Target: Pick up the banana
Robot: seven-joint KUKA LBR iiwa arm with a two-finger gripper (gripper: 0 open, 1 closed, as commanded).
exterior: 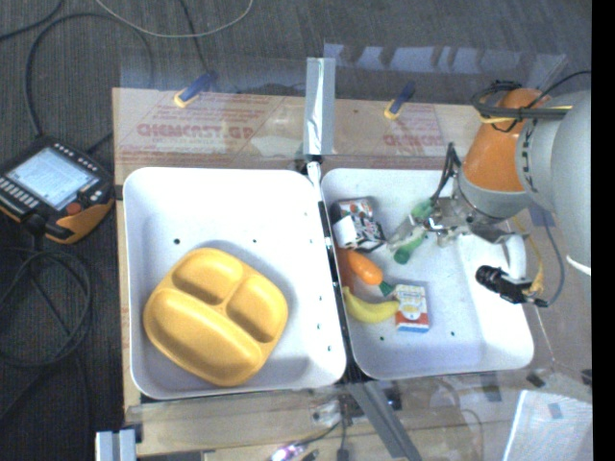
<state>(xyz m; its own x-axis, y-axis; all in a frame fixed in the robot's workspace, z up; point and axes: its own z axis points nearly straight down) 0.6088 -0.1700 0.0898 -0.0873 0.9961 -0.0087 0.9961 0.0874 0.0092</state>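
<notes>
The cardboard-brown bench [240, 128] carries faded red printing too washed out to read, and two shallow white plastic bins with rounded corners sit on it side by side. The left bin [163, 195] holds a glossy yellow divided tray [216, 315], rounded and moulded into three compartments. The right bin [480, 339] holds the smaller clutter. The arm [524, 157], smooth grey with an orange band, reaches in from the right, and its gripper [430, 224] hangs low over the upper middle of the right bin, close to a green object [408, 246]; whether its fingers are apart or closed cannot be told, and nothing can be seen held in them. A black teach pendant [53, 188] with a lit screen lies on the dark carpet to the left. Near the right bin's left wall lies a small printed carton [354, 224], its lettering illegible. A red-and-white box [411, 308] sits lower down, its writing also unreadable. An orange carrot-like piece [363, 269] lies between them. The banana [370, 307], short, curved and smooth yellow, lies just below the carrot piece, its tip against the red-and-white box, well apart from the gripper.
</notes>
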